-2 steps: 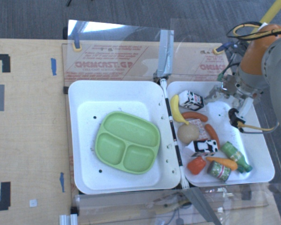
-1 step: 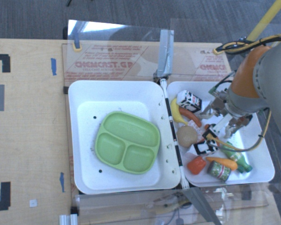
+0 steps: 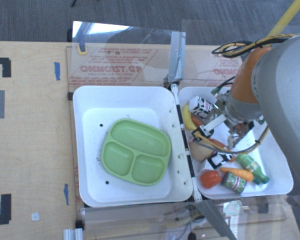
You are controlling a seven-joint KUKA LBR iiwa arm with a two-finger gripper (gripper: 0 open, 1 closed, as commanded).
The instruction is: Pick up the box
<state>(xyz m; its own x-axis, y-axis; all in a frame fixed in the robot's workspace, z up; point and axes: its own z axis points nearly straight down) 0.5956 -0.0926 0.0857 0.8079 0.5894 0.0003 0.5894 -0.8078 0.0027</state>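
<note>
So the table [image 3: 30, 134] is a pale wood-look top with a few black tape marks and short blue tape strips on it, and past its far edge the floor [image 3: 40, 4] is dark grey carpet. Two white bins sit side by side. The left bin [image 3: 85, 109] has just a green divided plate [image 3: 136, 151] lying flat in it. The right bin [image 3: 280, 184] is crowded: a banana [image 3: 188, 119], a tomato [image 3: 210, 178], a carrot [image 3: 237, 173], a green bottle [image 3: 253, 168] and a green can [image 3: 233, 183] near the front. The box [image 3: 200, 149], brownish, lies by the right bin's left wall, partly covered by other stuff. The arm [image 3: 285, 84] comes in from the right with its orange band, and the end effector [image 3: 233, 134] hangs low over the middle of the right bin, just right of the box. Can't tell if its fingers are apart or together from here. Clear plastic sheets stand behind the bins.
</note>
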